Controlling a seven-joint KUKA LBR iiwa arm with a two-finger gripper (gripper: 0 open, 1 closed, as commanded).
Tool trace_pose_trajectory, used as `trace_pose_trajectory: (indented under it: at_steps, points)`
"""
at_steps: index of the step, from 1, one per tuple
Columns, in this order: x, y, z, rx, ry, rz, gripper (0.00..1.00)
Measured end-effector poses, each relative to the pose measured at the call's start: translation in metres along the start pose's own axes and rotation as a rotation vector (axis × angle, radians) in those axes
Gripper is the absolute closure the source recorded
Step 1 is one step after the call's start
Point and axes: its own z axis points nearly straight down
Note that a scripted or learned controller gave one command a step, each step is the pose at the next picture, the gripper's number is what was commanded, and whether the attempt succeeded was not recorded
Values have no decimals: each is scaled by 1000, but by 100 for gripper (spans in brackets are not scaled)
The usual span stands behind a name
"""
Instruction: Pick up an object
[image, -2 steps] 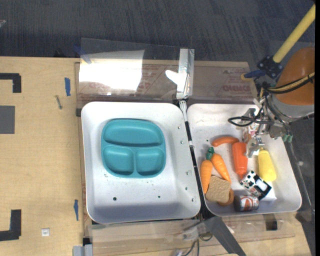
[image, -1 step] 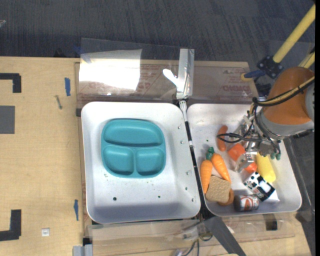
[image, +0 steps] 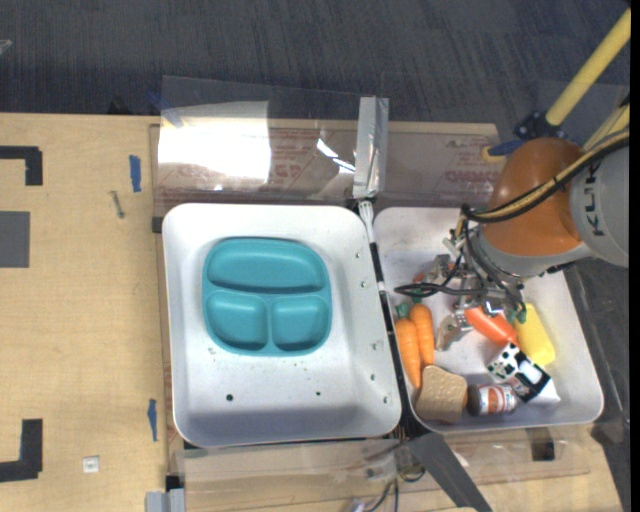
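The counter (image: 70, 300) carries two white bins side by side. The left bin (image: 190, 400) holds a teal divided plate (image: 267, 294). My arm (image: 535, 200) reaches over the right bin (image: 580, 385), my hand (image: 475, 300) low among the clutter; whether it is spread or pinching I cannot tell. Below it lie two carrots (image: 415, 340), a bread slice (image: 441, 392), a yellow piece (image: 536, 335) and a small can (image: 492, 400). The carrots look light, stiff and smooth; I'd grip one across its thick middle.
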Motion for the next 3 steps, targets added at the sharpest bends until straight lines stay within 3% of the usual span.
trace_pose_trajectory:
  at_steps: [1, 2, 3]
  points:
    - [41, -41, 0, 1, 1, 181, 0]
    - [36, -40, -13, 3, -11, 179, 100]
    - [14, -17, -25, 0, 2, 105, 100]
